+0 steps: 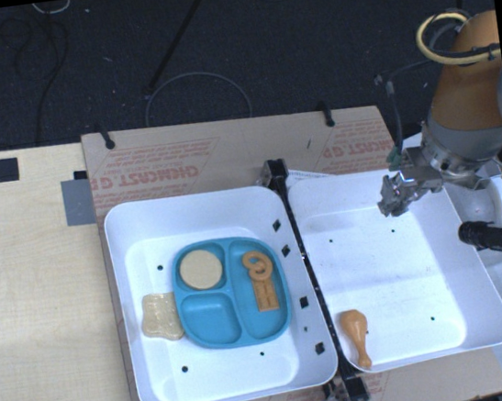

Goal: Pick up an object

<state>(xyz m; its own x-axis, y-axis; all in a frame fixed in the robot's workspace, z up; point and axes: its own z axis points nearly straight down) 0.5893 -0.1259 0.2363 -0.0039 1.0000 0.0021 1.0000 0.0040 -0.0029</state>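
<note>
The tan, pear-shaped plastic drumstick (356, 336) lies in the near left corner of the right-hand shallow white bin (426, 258), its bulbous end pointing away from the camera and its narrow end resting against the bin's front wall. It is just beside the black clamped divider (304, 275) where the two bins meet. The rest of that bin's floor is bare white with a few small dark dots.

The metal two-finger claw (397, 195) hangs over the far right part of the same bin, well apart from the drumstick, on the grey arm with an orange band (465, 105). Whether its fingers are spread or closed cannot be told, and nothing is seen between them.

In the left-hand white bin (137, 248) sits a blue sectioned plastic tray (223, 319) bearing a round beige disc (199, 269) and an orange key-shaped toy (260, 279). A pale yellow spongy slab (161, 317) lies touching the tray's left edge. Both bins rest on a cardboard sheet (226, 157) on the light wooden tabletop (35, 309).
</note>
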